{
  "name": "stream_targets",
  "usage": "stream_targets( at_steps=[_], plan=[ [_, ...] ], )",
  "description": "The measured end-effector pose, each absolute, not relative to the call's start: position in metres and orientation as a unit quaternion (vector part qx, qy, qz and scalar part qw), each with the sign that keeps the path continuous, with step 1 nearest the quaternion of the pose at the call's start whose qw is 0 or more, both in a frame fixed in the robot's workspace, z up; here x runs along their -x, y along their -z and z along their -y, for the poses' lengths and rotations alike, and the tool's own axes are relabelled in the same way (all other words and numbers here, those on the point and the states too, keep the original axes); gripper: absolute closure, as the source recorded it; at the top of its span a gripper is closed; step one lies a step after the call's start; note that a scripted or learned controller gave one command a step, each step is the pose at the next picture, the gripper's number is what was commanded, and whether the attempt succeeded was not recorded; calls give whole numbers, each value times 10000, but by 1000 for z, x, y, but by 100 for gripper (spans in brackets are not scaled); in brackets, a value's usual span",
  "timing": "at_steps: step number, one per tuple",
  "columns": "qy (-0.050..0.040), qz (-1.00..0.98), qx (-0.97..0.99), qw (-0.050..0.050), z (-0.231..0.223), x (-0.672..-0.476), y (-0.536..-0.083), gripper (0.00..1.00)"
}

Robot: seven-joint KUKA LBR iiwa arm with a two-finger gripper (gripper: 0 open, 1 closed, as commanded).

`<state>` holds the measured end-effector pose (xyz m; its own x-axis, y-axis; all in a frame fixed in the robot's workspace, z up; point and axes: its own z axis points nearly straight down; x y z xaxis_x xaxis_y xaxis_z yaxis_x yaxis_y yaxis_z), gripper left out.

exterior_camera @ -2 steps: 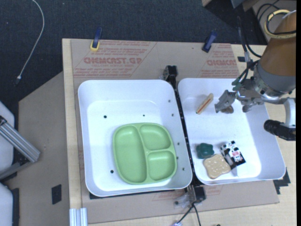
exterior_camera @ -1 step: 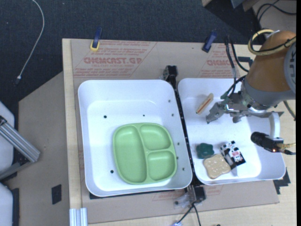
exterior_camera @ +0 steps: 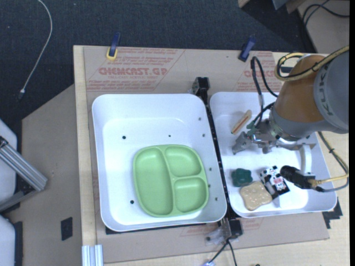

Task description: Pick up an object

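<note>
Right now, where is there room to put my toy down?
Bare floor lies in the left bin behind the green tray. The right bin is crowded: gripper, wooden stick, green lump, tan piece.

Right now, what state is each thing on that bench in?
Green divided plate: upright in the left bin, compartments bare.
Tan stick: lying slanted in the right bin.
Dark green piece: lying loose.
Beige toast-like piece: lying flat.
Gripper: low over the right bin, nothing visibly held.
</note>
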<state>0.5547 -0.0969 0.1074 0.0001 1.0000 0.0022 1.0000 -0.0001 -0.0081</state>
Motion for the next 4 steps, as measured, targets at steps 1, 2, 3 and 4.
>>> stream_targets(
  at_steps=[1,2,3,4],
  plan=[
    [-8,7067,7075,17,96,-554,-83,0],
    [6,7069,7074,-1,96,-555,-95,100],
    [11,7073,7069,-19,98,-561,-139,100],
    [15,7072,7070,-27,103,-558,-184,100]
  ],
)
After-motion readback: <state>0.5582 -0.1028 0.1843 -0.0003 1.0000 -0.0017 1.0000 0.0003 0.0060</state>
